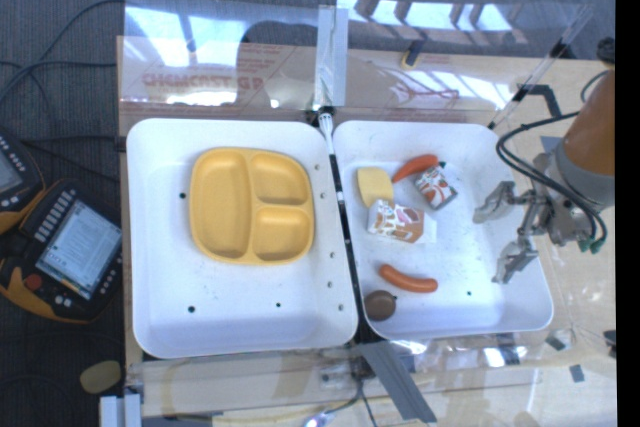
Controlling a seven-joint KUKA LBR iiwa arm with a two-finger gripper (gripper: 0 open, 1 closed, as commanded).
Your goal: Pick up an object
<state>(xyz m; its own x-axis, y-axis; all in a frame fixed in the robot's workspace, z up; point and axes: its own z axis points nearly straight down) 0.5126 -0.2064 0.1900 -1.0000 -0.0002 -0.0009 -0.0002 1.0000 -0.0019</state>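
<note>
Gripper (505, 233) hangs over the right side of the right shallow white bin (520, 313), its two metal fingers spread wide apart with nothing between them, the grey arm with its orange band (590, 137) reaching in from the right. To its left lie an orange sausage (408, 280), a brown round object (380, 305), two printed snack packets (396, 221), a yellow cheese block (375, 185) and a red pepper-shaped piece (415, 166). Further left, a yellow divided plastic tray (252, 205) sits in the left bin (160, 315).
</note>
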